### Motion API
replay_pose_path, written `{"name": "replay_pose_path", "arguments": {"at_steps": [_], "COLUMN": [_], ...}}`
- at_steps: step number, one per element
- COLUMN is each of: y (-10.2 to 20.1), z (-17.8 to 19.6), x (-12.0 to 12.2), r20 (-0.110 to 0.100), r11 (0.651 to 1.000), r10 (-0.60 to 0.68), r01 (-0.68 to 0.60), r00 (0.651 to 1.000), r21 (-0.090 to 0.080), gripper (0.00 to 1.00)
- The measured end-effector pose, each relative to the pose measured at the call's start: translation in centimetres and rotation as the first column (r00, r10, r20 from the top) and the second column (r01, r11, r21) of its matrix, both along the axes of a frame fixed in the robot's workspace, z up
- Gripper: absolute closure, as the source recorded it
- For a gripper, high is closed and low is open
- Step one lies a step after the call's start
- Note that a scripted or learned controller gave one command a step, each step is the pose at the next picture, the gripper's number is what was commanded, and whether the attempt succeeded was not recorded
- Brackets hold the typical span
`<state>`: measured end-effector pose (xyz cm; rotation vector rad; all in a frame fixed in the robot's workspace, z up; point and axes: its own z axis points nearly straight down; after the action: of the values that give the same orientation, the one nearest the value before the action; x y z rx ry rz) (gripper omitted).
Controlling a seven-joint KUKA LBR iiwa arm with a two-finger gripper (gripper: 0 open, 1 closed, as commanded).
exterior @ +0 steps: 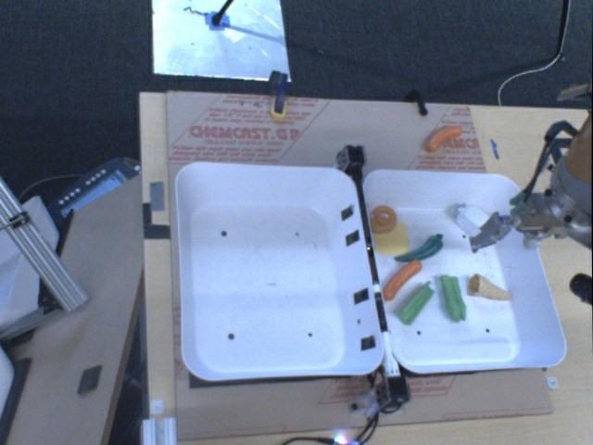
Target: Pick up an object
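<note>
Several small toys lie in the right bin (537, 341): an orange ring (384, 218), a yellow block (393, 240), a dark green pepper (422, 247), an orange carrot (402, 279), a green cucumber (416, 302), a green pod (452, 297), an ice-cream cone (487, 287) and a pale grey piece (469, 217). My gripper (485, 236) reaches in from the right and hangs over the bin's upper right part, just right of the grey piece and above the cone. I see nothing held in it.
The left bin (269, 267) adjoins the right bin along a black hinge strip (366, 258). An orange sausage (444, 138) lies on the bench behind the right bin. A yellow-and-blue clamp (277, 97) stands at the board's far edge.
</note>
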<state>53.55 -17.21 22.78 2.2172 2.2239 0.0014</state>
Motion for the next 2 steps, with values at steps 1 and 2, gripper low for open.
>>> {"name": "replay_pose_path", "arguments": {"at_steps": [1, 2], "y": [0.0, 4.5], "z": [1.1, 21.2], "x": [0.1, -3.1], "r20": [0.004, 0.021], "r11": [1.000, 1.000], "r10": [0.003, 0.005], "r01": [-0.003, -0.005], "r00": [1.000, 1.000], "r21": [-0.001, -0.003], "gripper": [1.00, 1.00]}}
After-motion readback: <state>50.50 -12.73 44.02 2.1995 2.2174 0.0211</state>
